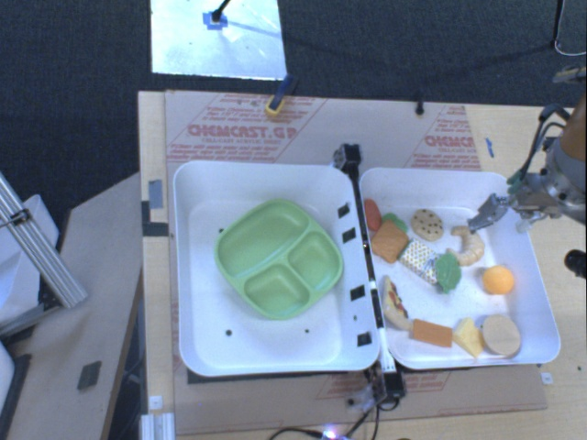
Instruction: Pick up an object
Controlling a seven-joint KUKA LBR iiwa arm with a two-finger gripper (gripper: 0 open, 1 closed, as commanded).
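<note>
Desk: wooden top (110, 236) carrying a printed cardboard sheet (243, 128), with two white bins side by side so you can work from one into the other.
Left bin: its wall (188, 246) surrounds a green divided tray (278, 258), lying flat and a little askew.
Right bin: its rim (541, 324) encloses a loose scatter of toy food, which gives you many candidate targets.
Targets: cookie (426, 224) and shrimp (470, 246) sit closest to the pincer; an orange ball (498, 280) lies just beyond; a green piece (448, 271) touches a patterned block (418, 258); cheese (470, 337) and a tan disc (501, 335) crowd the near corner.
Pincer: you see it (486, 213) at the right bin's far right side, above the shrimp, reaching in from the right. You cannot tell whether it is released or clenched, and nothing shows between its tips.
Stage: judged as approach; no object is lifted yet.
Risk: the crowded pieces may shift or get pinched together, so the shrimp, standing a bit apart, looks like your cleaner choice.
</note>
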